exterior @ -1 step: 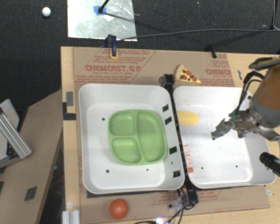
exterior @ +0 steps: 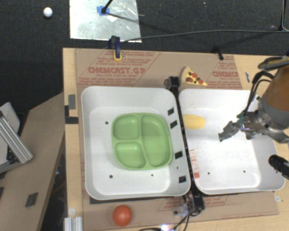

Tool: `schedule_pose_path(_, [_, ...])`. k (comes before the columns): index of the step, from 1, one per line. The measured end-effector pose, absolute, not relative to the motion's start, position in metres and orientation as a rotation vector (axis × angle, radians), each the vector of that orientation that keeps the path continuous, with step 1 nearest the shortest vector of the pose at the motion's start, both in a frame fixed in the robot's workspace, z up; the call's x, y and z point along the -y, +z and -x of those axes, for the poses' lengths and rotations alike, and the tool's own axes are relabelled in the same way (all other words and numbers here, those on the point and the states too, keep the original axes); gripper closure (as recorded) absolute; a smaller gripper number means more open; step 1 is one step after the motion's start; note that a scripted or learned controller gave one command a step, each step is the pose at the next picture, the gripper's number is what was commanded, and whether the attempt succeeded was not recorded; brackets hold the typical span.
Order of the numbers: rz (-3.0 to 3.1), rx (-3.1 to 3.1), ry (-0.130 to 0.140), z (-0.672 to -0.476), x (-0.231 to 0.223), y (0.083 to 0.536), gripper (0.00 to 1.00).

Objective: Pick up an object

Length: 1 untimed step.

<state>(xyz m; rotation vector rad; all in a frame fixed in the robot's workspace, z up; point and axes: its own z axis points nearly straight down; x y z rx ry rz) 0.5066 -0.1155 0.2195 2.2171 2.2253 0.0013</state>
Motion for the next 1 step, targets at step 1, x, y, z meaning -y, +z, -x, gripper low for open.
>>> schedule_pose_path(1, [-2.222, -2.226, -0.003, -0.4991, 0.1127, 0.1599, 0.0])
